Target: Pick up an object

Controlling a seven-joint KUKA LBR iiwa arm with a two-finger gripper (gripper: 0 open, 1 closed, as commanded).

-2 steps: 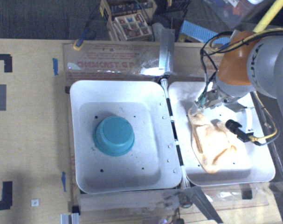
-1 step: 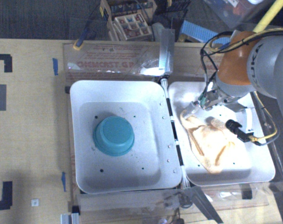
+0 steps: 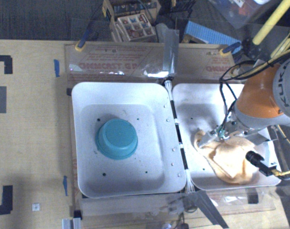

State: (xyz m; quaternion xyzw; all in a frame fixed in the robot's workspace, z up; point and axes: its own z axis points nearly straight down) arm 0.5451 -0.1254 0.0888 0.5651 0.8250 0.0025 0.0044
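The worktop (image 3: 30, 128) carries 2 shallow white bins side by side. In the left bin (image 3: 82, 99), near its centre, sits a teal bowl (image 3: 117, 138), upside down by the look of it, alone and well apart from the bin walls. In the right bin (image 3: 192, 99), at the lower right of the frame, lies a tan cloth (image 3: 233, 161), crumpled into soft folds, with 1 corner curling up at its left end.

The arm (image 3: 264, 99) reaches in from the right, and the claw (image 3: 220, 133) is low over the upper left edge of the cloth, touching it or just above it. Whether the claw is spread or pressed together I cannot tell; the tip is too small and blurred against the fabric.

As a judgement, the cloth is the thing in hand. It should be light, limp and not fragile, so it will drape and sag once lifted. A raised fold or the curled corner gives the best hold, since a flat patch may slip out. The bowl would be stiff, smooth and harder to pinch across its base.
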